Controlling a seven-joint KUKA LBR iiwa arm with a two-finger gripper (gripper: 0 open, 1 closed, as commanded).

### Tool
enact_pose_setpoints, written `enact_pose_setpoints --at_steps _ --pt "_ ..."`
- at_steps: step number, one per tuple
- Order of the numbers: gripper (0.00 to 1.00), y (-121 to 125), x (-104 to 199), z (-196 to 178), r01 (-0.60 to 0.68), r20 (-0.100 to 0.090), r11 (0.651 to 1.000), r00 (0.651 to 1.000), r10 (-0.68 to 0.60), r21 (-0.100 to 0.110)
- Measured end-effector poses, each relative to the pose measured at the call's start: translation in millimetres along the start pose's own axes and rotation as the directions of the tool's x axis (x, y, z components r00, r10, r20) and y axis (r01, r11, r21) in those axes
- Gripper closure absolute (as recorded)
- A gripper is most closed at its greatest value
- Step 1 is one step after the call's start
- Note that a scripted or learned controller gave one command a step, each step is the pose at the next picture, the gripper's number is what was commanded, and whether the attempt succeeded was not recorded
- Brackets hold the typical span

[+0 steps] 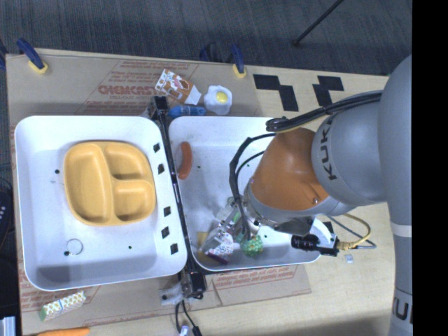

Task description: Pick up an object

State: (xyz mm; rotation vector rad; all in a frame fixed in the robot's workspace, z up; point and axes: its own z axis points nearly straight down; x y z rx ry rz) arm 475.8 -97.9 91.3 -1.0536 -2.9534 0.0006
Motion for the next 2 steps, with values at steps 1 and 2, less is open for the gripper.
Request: enact_pose_setpoints --at_steps 1,2 --pt "0.0 3 2 0 -0.115 0.001 0.993 0.993 0.115 -0.001" --pt "0.0 3 2 -19 -0.456 0.003 0.89 0.89 0.456 -0.003"
